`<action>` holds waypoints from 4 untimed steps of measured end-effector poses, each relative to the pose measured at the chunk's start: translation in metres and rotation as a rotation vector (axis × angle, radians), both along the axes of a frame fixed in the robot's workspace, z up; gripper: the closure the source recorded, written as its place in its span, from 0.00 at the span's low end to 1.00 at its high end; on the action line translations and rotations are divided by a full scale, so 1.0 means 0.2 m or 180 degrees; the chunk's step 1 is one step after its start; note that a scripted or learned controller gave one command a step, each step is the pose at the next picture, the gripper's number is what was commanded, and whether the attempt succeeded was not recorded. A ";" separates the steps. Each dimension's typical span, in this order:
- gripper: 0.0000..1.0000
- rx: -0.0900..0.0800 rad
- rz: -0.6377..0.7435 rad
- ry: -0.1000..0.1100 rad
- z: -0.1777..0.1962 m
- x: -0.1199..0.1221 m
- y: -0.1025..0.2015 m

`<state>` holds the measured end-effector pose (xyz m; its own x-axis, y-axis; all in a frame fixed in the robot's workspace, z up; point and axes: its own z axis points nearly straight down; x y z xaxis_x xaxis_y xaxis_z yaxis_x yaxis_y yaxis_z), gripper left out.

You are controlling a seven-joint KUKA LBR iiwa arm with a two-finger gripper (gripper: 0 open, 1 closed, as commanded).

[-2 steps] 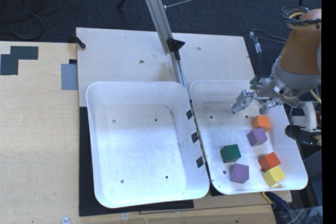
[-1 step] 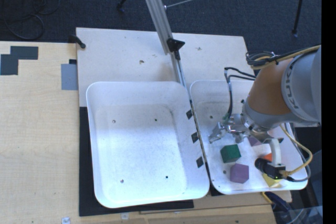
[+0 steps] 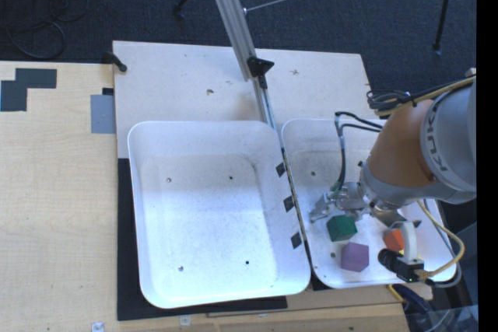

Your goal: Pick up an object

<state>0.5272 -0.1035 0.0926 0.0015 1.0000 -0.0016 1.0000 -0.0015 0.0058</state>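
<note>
The gripper [image 3: 333, 207] hangs directly above the green block [image 3: 341, 228], nearly touching. A purple cube [image 3: 355, 256] sits just beyond. Its grip state is unclear.

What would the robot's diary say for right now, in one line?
pincer low in right bin | over green block | purple block, orange thing beside | grasp unconfirmed

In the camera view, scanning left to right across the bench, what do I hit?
Left bin → hand → green block → purple block → orange object.
</note>
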 end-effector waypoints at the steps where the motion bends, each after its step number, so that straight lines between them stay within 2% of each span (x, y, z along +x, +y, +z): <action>1: 0.00 0.0000 -0.0002 -0.0002 0.00 -0.16 0.02; 2: 1.00 0.0005 -0.0022 0.0002 0.05 -0.16 0.02; 3: 1.00 0.0014 0.0025 0.0007 0.51 -0.16 0.33; 4: 1.00 0.0004 0.0014 0.0034 0.48 -0.14 0.81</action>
